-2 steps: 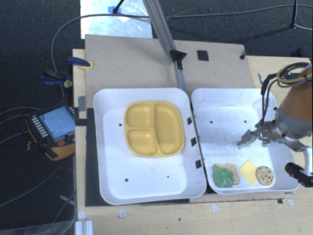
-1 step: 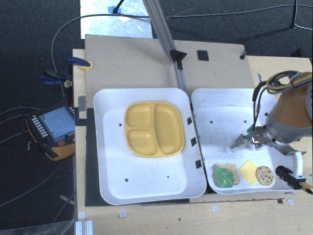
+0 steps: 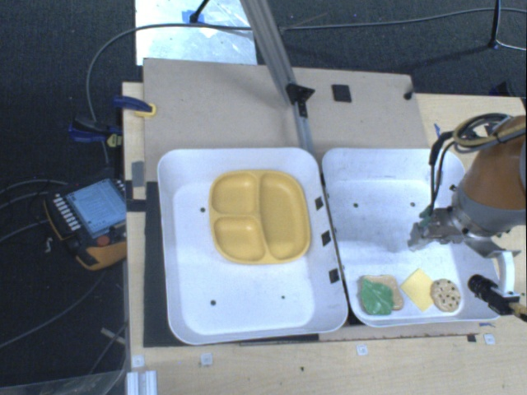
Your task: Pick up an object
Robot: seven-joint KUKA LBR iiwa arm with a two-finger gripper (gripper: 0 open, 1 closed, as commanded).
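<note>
Along the front wall of the right bin [image 3: 370,171] lie three small food items. From left to right they are a green leafy piece on a tan slice [image 3: 380,295], a yellow cheese wedge [image 3: 417,289] and a round speckled cookie [image 3: 445,295]. My gripper [image 3: 422,235] hangs over the right side of this bin, a little behind the cheese wedge and apart from all three items. The grey wrist and the orange band [image 3: 496,179] rise behind it to the right.
In the left bin [image 3: 247,303] sits a yellow divided plate [image 3: 259,216]. A grey pole [image 3: 272,48] slants down to the gap between the bins. Cables and a blue device [image 3: 89,208] lie off the bench at the left.
</note>
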